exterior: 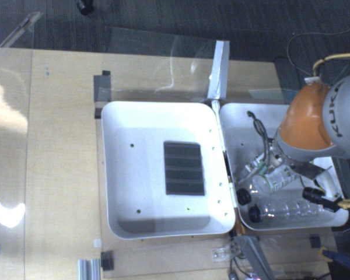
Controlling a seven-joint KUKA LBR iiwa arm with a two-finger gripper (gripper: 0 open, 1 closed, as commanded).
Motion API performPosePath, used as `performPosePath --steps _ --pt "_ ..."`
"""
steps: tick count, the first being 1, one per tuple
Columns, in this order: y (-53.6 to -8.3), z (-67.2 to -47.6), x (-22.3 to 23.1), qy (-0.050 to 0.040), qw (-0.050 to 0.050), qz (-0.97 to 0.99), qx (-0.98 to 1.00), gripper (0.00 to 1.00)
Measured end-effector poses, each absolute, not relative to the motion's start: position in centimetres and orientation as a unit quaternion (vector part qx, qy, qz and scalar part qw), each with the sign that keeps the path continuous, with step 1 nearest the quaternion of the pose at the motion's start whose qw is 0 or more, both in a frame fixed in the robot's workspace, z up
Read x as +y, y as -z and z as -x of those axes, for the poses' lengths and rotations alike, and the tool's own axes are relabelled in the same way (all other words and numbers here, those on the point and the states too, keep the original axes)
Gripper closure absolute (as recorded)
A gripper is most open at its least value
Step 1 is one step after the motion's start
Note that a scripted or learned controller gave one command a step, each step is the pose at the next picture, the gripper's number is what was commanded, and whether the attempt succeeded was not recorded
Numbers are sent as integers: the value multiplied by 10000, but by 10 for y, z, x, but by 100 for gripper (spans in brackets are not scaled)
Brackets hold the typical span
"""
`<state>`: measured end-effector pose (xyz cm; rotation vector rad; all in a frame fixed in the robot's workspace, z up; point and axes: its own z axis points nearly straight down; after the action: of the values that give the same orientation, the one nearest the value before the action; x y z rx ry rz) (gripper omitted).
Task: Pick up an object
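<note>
A dark ribbed rectangular block [184,168] lies flat in the middle of the left bin [119,156]. In the right bin [239,121], a clear plastic bottle [289,210] with a black cap lies along the front wall. A second clear item [272,179] with a black round end [243,196] lies just above it. My gripper [267,167] reaches down into the right bin over these clear items, under the orange band [306,121] of the arm. Glare and clear plastic blur the area around its tips.
A grey divider strip [219,69] rises behind the seam between the bins. Clear plastic sheeting [163,63] stands along the back of the bench. Black cables [258,127] trail inside the right bin. Wooden bench top [46,156] stretches to the left.
</note>
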<state>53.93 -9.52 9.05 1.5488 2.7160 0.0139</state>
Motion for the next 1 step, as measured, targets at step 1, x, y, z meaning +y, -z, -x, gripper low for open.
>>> performPosePath --steps 1 --pt "-90 -579 -92 -33 64 -4666 8845 0"
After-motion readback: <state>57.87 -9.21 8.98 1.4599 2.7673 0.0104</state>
